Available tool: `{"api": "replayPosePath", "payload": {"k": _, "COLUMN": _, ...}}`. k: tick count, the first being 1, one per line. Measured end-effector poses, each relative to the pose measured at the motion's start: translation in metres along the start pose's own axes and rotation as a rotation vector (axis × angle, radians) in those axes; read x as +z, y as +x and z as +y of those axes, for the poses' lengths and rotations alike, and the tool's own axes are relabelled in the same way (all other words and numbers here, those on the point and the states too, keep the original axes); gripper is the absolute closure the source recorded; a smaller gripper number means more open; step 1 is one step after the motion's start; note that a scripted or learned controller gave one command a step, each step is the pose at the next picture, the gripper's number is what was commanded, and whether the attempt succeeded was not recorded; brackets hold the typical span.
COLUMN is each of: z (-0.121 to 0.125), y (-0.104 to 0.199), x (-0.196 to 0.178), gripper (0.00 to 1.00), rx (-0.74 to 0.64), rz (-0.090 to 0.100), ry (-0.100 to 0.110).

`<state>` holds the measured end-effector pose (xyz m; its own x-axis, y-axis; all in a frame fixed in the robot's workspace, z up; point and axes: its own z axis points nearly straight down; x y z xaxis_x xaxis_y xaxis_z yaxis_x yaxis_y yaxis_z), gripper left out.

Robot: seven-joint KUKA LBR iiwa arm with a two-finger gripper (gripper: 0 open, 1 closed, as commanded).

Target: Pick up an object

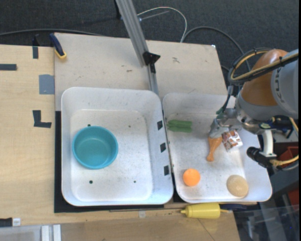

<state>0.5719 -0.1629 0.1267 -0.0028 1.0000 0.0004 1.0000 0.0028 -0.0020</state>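
Note:
The right bin [190,104] holds a green flat piece [179,126], an orange carrot-shaped piece [212,149], a small red-and-white wrapped item [233,141], an orange ball [191,177] and a tan ball [237,185]. My gripper [220,131] hangs low over the right bin, right at the upper end of the carrot-shaped piece and just left of the wrapped item. The grey wrist hides how the gripper meets them. In the left bin [115,97] sits a blue bowl [95,147].
A yellow bottle-like object [203,211] lies on the bench in front of the right bin. A grey pole [135,26] slants down to the bins' shared wall. Cables [251,64] loop beside the arm at the right.

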Motion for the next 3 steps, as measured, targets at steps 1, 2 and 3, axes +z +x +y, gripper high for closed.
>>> {"api": "replayPosePath", "payload": {"k": 1, "z": 0.0, "y": -0.002, "x": -0.042, "gripper": 1.0, "rx": 0.001, "rz": -0.001, "ry": -0.004}}
{"api": "replayPosePath", "payload": {"k": 2, "z": 0.002, "y": 0.0, "x": -0.085, "gripper": 1.0, "rx": 0.001, "rz": -0.002, "ry": -0.005}}
{"api": "replayPosePath", "payload": {"k": 3, "z": 0.003, "y": 0.003, "x": -0.148, "gripper": 1.0, "rx": 0.0, "rz": -0.003, "ry": -0.008}}
